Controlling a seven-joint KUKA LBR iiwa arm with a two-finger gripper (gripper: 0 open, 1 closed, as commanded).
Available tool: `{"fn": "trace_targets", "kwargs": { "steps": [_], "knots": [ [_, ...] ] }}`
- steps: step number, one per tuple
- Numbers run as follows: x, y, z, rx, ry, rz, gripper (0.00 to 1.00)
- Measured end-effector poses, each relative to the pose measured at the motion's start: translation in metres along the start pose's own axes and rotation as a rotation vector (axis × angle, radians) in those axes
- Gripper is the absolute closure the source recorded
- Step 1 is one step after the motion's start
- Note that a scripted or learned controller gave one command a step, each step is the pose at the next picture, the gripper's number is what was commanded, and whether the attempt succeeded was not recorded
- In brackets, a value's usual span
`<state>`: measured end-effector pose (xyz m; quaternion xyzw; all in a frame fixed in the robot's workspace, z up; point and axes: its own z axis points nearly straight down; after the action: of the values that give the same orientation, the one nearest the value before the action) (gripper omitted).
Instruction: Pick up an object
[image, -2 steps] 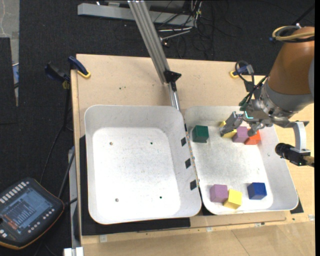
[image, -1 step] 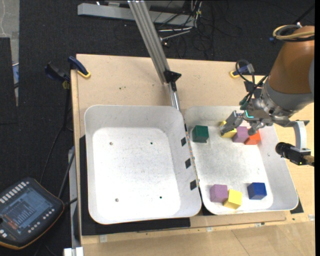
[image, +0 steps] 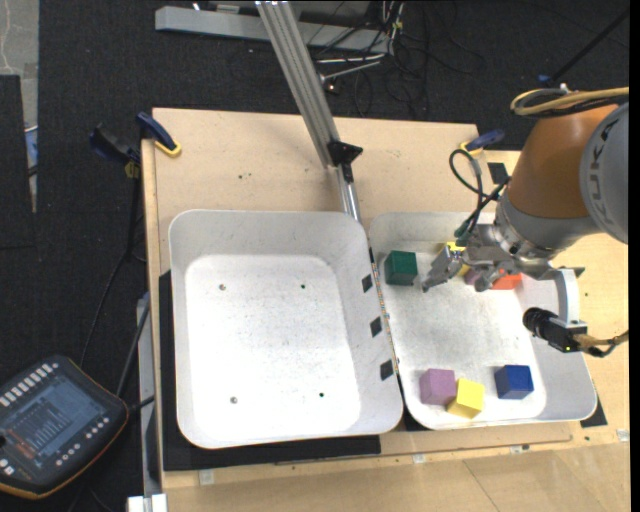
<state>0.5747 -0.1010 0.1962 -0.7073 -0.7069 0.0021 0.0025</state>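
objects in the right bin: positions, orientation and count

objects available for pickup numbered five, all in the right bin (image: 560, 405): one green cube (image: 401, 266), one purple cube (image: 437, 386), one yellow block (image: 466, 399), one blue cube (image: 514, 381) and one orange-red piece (image: 506, 282). none of them lay between the fingers.

orientation: the green, purple and blue cubes were near-equal on all sides, so no long axis could be assigned. the green cube sat roughly square to the bin's left wall. the purple cube sat flat, and the yellow block touched its right side, turned slightly off square. the blue cube stood apart, to the right of the yellow block. the orange-red piece was mostly hidden under the wrist, and its shape and axis could not be determined.

location: the green cube was at the far left corner of the right bin. the purple, yellow and blue items formed a row along the near edge. the orange-red piece lay near the far right side.

gripper (image: 437, 276): it pointed left, low over the far part of the right bin, just beside the green cube on its right. whether the jaws were released or clenched could not be determined.

bins counted two. the left bin (image: 190, 300) showed only dark specks on its floor.
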Motion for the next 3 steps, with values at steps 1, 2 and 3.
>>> {"fn": "trace_targets", "kwargs": {
  "steps": [1, 2, 3],
  "knots": [
    [-0.009, 0.004, 0.057, 0.0, 0.0, 0.001, 0.0],
    [-0.008, 0.003, 0.104, -0.004, -0.001, 0.001, 0.0],
    [-0.008, 0.004, 0.091, -0.008, -0.001, 0.001, 1.0]
  ]
}}
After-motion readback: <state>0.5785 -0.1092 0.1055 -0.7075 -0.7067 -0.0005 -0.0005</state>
